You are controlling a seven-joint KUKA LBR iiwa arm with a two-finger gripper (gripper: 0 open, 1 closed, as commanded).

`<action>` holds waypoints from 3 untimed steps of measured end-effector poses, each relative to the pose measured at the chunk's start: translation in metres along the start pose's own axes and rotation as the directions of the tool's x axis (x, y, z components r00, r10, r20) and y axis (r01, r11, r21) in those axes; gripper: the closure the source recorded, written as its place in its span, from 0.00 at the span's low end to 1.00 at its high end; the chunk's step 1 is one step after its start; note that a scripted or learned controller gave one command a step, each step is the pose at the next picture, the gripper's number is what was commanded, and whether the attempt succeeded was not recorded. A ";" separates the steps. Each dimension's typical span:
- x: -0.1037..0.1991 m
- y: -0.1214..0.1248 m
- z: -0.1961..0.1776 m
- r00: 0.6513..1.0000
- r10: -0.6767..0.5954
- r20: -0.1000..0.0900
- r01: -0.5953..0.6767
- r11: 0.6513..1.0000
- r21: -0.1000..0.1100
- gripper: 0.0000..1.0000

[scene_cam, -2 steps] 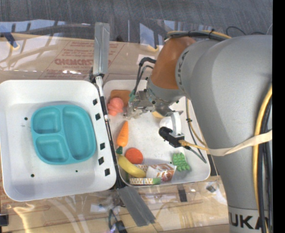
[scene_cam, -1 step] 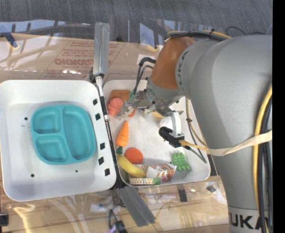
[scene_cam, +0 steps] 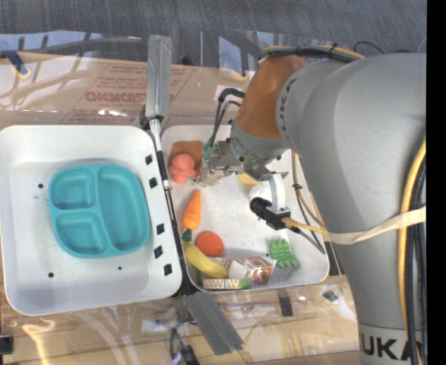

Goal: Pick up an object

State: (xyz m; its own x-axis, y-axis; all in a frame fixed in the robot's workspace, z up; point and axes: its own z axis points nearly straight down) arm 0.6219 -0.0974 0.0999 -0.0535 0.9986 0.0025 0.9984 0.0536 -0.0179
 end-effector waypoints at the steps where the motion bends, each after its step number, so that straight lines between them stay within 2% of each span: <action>1: 0.000 0.000 0.000 1.000 0.000 0.000 0.000 1.000 0.000 0.00; 2: 0.003 -0.056 0.012 0.998 0.064 0.000 -0.064 0.998 -0.010 0.00; 3: 0.002 -0.056 0.006 0.998 0.063 0.001 -0.063 0.998 -0.005 1.00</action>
State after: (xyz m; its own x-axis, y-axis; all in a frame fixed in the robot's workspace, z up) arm 0.5658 -0.0985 0.0947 0.0098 1.0000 0.0005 0.9999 -0.0098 -0.0135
